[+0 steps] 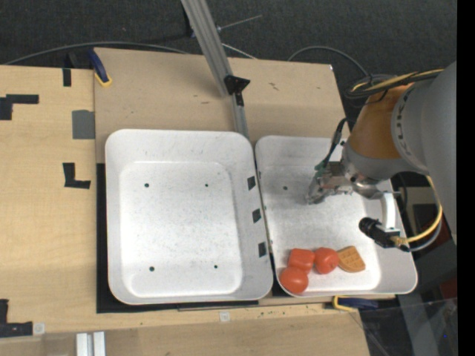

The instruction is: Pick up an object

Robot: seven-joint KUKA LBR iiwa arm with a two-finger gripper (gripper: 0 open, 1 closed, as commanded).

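Red objects (306, 265), three, clustered beside tan piece (351, 259) at near edge of right bin (286, 165). Gripper (318, 193) poised above bin floor, apart from cluster; finger spacing indeterminate. Left bin (178, 213) adjacent.

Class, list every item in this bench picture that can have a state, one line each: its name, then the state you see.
tool: low over the right bin, nothing seen in it
right bin: holds objects along its near edge
red pieces: three, clustered, touching
tan piece: lying beside the red ones
left bin: sits beside the right bin
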